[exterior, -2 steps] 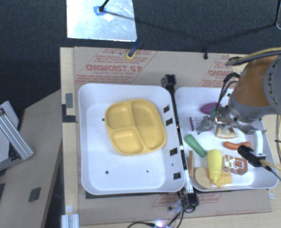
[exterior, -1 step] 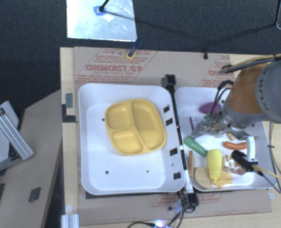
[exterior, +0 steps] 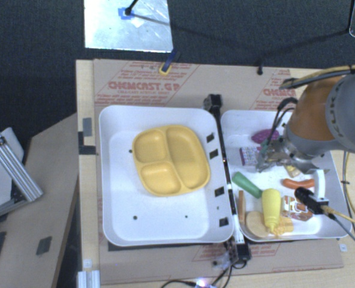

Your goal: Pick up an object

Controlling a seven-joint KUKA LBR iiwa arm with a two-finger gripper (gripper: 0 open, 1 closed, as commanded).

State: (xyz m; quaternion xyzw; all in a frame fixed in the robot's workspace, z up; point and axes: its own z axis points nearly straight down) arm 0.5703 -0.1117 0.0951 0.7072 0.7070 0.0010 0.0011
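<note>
Right bin [exterior: 237,122]: end effector [exterior: 268,158], grip state impossible to tell, lowered at 12 o'clock of the green cylinder [exterior: 247,184] and yellow bottle [exterior: 271,207], presumably selecting from the clutter.

Around the yellow divided plate [exterior: 168,160] the left bin [exterior: 114,179] lies open; the right bin [exterior: 240,122] is crowded.

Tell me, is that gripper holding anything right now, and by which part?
It cannot be told. The gripper is low in the right bin among the clutter, near a green object, but nothing is visibly held.
</note>
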